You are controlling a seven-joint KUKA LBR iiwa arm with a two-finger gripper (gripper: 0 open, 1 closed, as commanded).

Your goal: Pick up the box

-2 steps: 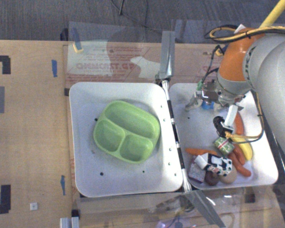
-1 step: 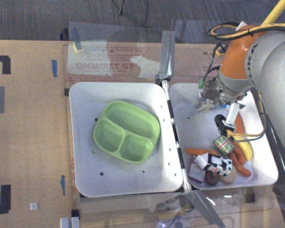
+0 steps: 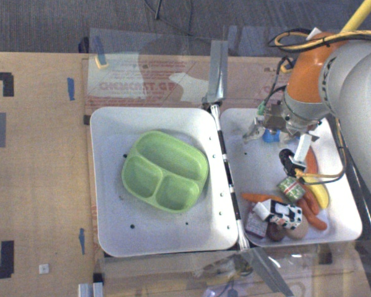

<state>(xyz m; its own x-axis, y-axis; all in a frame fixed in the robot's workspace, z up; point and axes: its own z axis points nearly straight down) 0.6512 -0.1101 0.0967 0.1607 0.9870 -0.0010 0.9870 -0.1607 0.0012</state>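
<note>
A small green box (image 3: pixel 291 189) lies in the right bin (image 3: pixel 253 166), toward its front right, among other items. My gripper (image 3: pixel 264 127) hangs over the back of that bin, up and to the left of the box and well apart from it. A small blue object (image 3: pixel 271 135) sits right at the gripper; I cannot tell whether it is held. A flat purple-and-white packet (image 3: pixel 257 222) lies at the bin's front.
Around the box lie a banana (image 3: pixel 320 195), an orange carrot (image 3: pixel 258 197), a black-and-white patterned toy (image 3: pixel 288 214) and a red-orange piece (image 3: pixel 311 161). A green divided plate (image 3: pixel 166 171) sits in the left bin (image 3: pixel 111 228).
</note>
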